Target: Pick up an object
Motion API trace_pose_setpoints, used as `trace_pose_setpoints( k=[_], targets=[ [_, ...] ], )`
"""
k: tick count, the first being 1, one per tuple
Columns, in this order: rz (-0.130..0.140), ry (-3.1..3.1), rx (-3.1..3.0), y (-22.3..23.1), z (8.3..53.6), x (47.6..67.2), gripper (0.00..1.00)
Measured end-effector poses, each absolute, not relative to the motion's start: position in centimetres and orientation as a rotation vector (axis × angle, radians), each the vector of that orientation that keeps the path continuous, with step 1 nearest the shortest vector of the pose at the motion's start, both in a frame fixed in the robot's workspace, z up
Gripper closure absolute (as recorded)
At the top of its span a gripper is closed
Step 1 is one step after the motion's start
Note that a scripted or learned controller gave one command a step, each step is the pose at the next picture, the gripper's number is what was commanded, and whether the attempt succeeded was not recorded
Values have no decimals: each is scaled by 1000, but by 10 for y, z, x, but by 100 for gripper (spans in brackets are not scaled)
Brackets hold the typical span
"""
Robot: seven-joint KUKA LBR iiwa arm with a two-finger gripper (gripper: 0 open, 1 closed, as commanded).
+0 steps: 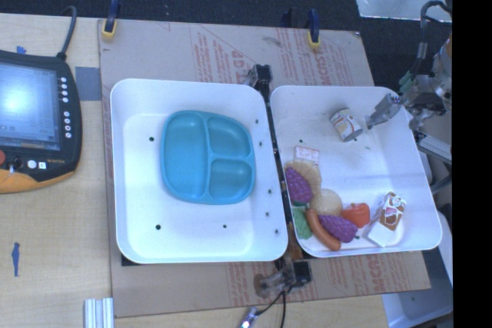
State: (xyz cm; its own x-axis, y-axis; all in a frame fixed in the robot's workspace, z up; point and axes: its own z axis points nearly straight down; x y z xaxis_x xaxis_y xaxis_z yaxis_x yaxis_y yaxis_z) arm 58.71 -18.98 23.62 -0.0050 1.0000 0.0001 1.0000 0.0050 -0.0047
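My gripper (379, 113) reaches in over the right bin (400, 157) from its upper right edge, low near the bin floor. Just to its left lies a small white and brown can (345, 124) on its side, close to the gripper tip; I cannot tell if they touch. Nothing is visibly held. Toy food is clustered along the bin's front: purple grapes (298, 184), a beige bun (328, 201), an orange carrot (323, 231), a purple piece (339, 226), a red piece (356, 214) and a cake slice (390, 214). A small pink wafer (306, 154) lies above the grapes.
The left bin (134, 165) holds a blue divided plate (207, 157). A tablet-like pendant (34, 119) lies on the bench at far left. Clamps (313, 25) hold the cardboard base at the back.
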Motion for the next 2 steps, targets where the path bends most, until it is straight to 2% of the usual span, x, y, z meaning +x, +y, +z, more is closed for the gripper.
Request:
trace_pose_setpoints(
  k=[1,2],
  targets=[
    [7,-2226,-2211,-211,147,656,0],
    [6,-2225,-2212,-188,91,656,0]
  ],
)
